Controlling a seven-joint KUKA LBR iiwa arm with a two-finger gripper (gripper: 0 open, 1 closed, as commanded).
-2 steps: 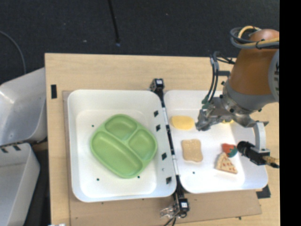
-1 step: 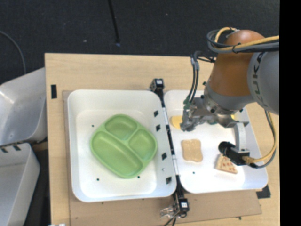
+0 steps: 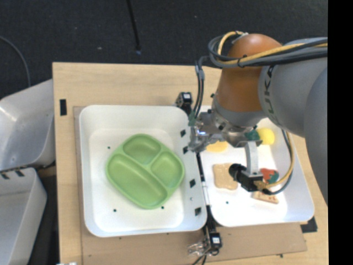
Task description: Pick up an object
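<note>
Gripper (image 3: pixel 214 132) over right bin (image 3: pixel 289 203), far left, opening cannot be told | tan toast-shaped piece (image 3: pixel 222 175) lies flat just nearer | probably light, stiff, thin: pinch across opposite edges.

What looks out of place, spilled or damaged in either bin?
Nothing stands out. The green divided plate lies flat in the left bin; small pieces lie loose in the right bin, some partly hidden by the arm.

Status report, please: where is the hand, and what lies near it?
Hand above right bin, left side. Yellow piece and tan slice close by. Green plate in left bin, clear of path.
</note>
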